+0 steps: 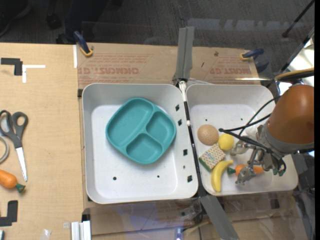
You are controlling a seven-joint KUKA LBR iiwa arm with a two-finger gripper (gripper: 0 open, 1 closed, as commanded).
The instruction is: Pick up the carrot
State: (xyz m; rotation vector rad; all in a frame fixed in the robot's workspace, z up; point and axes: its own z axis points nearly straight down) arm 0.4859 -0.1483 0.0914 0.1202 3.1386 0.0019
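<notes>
Seen from above at a slant: two shallow white bins side by side on a wooden bench (40, 99). In the left bin (95, 184), near its middle, a teal divided plate (141, 130). In the right bin (225, 104), toward its front edge, a cluster of toy foods: a tan egg (208, 134), a lemon (226, 142) touching it, a patterned cracker (212, 157) just below, and a banana (219, 173) curving toward the front wall. Just right of the banana, a small carrot (241, 169), orange with a green end, lying flat on the bin floor. Directly over that carrot, the gripper (246, 176), reaching in from the right edge under an orange band and loose black cables. Cannot tell how far open, nor whether anything is held. On the bench near its left edge, scissors (16, 136) and a second carrot (8, 179).
</notes>
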